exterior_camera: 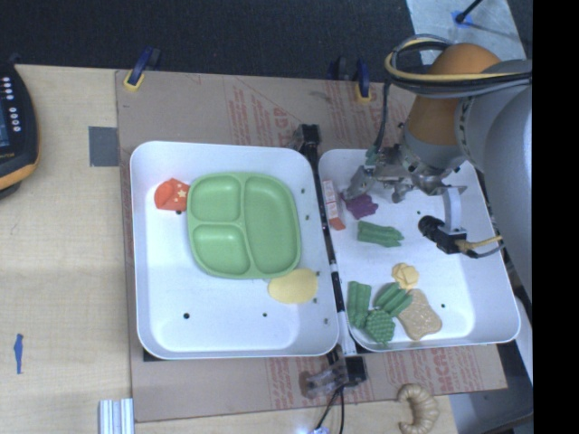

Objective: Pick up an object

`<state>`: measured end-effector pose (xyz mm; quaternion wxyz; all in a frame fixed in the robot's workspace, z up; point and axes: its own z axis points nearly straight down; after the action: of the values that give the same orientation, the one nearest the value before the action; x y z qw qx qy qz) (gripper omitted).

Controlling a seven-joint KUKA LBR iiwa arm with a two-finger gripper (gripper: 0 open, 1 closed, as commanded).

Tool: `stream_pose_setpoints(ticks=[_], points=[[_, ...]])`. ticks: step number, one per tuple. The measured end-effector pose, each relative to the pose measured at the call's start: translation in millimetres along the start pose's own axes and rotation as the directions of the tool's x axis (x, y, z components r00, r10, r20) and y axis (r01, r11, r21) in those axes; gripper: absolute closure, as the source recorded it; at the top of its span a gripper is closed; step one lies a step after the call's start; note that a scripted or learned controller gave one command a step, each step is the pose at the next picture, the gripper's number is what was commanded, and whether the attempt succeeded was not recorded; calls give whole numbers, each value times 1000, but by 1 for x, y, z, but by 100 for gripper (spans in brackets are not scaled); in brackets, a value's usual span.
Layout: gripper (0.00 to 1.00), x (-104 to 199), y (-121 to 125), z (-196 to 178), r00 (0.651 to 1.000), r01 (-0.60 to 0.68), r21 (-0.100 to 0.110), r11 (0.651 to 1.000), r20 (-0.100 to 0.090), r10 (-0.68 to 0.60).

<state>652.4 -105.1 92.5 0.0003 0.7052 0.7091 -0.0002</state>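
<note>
My gripper (375,177) hangs low over the far left part of the right bin (470,283), under the grey arm and its orange band. Just in front of it lies a small purple object (362,207), partly in its shadow; whether they touch I cannot tell. A green pod-shaped toy (378,234) lies a little nearer. A small yellow piece (404,274), three green toys (377,310) and a tan cracker (419,317) are grouped at the bin's front. A pink bar (333,203) rests on the bin's left rim.
The left bin (163,315) holds a green divided plate (244,224), a red object (170,194) at its left and a yellow lemon-like piece (293,287) at its front. A black cable end (441,234) hangs over the right bin. A tan curled object (418,407) lies on the bench in front.
</note>
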Motion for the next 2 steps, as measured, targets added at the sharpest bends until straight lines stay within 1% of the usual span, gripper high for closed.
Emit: stream_pose_setpoints(ticks=[1, 2], points=[[0, 2, 4, 0, 1000, 0, 0, 1000, 0, 0], [0, 8, -14, 1, 1000, -3, 7, 1000, 0, 3]])
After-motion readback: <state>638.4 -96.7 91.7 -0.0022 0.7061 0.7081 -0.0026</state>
